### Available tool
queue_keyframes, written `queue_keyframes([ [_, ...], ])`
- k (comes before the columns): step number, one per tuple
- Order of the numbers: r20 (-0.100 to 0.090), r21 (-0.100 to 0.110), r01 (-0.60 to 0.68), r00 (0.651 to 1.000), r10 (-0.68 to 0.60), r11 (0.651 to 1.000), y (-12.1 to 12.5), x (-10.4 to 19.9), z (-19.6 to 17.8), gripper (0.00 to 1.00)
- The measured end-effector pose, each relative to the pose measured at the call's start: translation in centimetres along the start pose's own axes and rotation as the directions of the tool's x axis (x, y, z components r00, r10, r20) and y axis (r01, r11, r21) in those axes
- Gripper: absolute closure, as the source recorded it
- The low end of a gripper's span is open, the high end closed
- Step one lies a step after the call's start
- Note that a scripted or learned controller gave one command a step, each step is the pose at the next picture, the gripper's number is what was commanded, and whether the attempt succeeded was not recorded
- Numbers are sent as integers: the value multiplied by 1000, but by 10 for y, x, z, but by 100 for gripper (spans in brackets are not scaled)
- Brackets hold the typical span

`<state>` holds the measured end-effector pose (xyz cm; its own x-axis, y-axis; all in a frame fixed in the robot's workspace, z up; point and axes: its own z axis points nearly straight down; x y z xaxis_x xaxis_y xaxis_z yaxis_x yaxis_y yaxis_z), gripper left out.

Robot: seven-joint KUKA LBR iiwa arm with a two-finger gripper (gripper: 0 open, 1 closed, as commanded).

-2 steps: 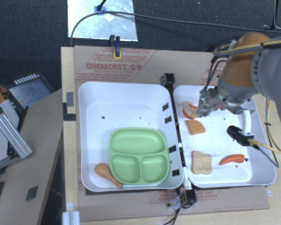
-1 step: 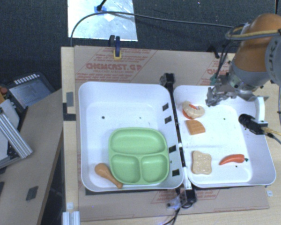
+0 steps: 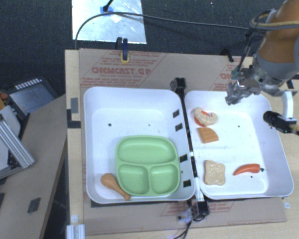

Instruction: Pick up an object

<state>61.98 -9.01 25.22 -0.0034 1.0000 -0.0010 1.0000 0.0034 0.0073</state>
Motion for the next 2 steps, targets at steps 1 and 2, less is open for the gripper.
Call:
queue_keyframes([
  [1, -3, 5, 6, 1000, -6, 1000, 9, 54, 14, 100],
  [2, -3, 6, 6, 1000, -6, 1000, 15, 103, 25, 100],
])
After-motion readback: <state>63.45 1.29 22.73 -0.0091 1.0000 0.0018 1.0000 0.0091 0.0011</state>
